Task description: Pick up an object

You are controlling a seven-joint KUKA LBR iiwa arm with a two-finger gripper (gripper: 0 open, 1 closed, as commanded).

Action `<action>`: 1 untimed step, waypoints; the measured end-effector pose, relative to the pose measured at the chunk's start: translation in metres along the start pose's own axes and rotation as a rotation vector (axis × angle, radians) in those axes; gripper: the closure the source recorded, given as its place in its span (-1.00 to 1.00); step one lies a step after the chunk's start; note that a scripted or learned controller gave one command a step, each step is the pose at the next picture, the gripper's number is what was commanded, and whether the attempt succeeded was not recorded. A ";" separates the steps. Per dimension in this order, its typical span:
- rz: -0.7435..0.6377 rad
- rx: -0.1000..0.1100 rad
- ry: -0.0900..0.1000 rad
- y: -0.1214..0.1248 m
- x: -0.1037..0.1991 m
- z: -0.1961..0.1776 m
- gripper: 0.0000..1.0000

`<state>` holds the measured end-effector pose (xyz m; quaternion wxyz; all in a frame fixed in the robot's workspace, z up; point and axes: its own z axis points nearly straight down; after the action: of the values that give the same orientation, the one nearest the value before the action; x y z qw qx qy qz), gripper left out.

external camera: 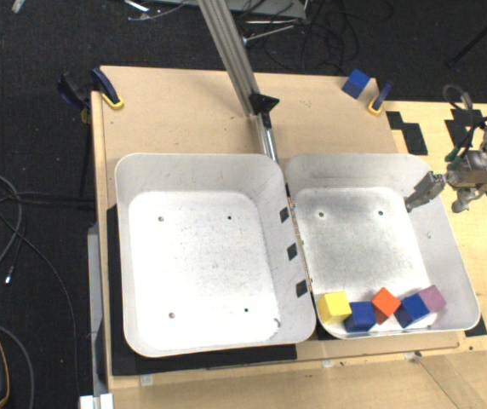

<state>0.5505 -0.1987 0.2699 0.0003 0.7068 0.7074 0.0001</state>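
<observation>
Several small cubes lie along the near edge of the right bin (354,228): a yellow cube (335,304), a blue cube (361,315), an orange cube (386,302), a second blue cube (412,310) and a purple cube (432,297). My gripper (436,203) hangs over the right bin's far right rim, well up-frame of the cubes. Its fingers are spread open with nothing between them.
The left bin (197,245) sits beside the right one. A lone blue cube (356,82) rests on the bench at the back right, near a yellow-tipped clamp (377,99). A slanted metal pole (231,45) comes down to the bins' shared far edge.
</observation>
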 end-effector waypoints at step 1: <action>-0.006 0.008 0.005 -0.014 0.057 0.073 -1.00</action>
<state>0.5361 -0.1420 0.1970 -0.0042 0.7046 0.7095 -0.0012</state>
